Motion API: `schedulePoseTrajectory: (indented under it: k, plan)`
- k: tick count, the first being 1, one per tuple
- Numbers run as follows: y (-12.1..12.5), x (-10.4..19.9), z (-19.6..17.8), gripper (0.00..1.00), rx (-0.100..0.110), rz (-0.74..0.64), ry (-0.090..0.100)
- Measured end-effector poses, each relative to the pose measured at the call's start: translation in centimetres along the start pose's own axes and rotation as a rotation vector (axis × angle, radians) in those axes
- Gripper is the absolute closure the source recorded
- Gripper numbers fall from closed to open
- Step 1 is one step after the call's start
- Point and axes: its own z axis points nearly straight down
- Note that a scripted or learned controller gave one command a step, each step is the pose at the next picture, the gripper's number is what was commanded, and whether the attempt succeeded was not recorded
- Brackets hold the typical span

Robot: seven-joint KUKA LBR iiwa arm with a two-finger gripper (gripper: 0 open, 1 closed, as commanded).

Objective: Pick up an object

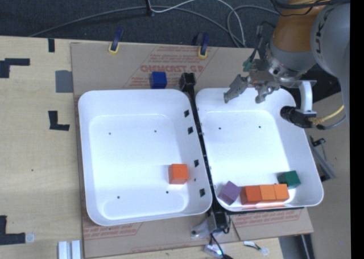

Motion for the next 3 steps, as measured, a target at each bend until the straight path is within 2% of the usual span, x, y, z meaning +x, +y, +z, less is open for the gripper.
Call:
schedulePoseTrajectory:
  k: [1, 3]
  plan:
    - [0.1, 0.0, -0.6, 0.00, -0.010, 0.000, 0.000]
    - [1.5, 0.4, 9.3, 0.00, -0.007, -0.001, 0.000]
